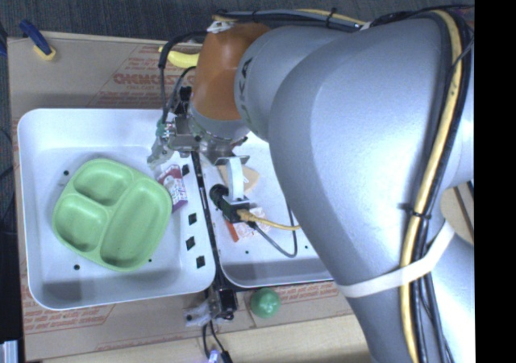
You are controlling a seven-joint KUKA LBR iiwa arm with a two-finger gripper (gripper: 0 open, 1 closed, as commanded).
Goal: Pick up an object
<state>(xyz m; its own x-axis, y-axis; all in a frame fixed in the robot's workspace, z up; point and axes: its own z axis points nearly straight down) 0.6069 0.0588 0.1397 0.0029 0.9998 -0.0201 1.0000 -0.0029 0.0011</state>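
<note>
A green divided plate (111, 212) lies in the left bin (48, 289). Just right of it, a small red and white packet (174, 185) rests against the bin's right wall. My gripper (169, 148) hangs over the left bin's far right corner, directly above the packet's upper end. The orange wrist band (218, 79) sits behind it. The grey arm covers most of the right bin (274, 277), where a tan piece (251, 180) and a small orange-red item (234, 231) show near the divider.
A green ball (264, 302) lies on the bench in front of the bins. A yellow object (182, 55) and a blue clip (37, 39) sit behind the bins. A yellow cable (274, 224) and a black cable cross the right bin.
</note>
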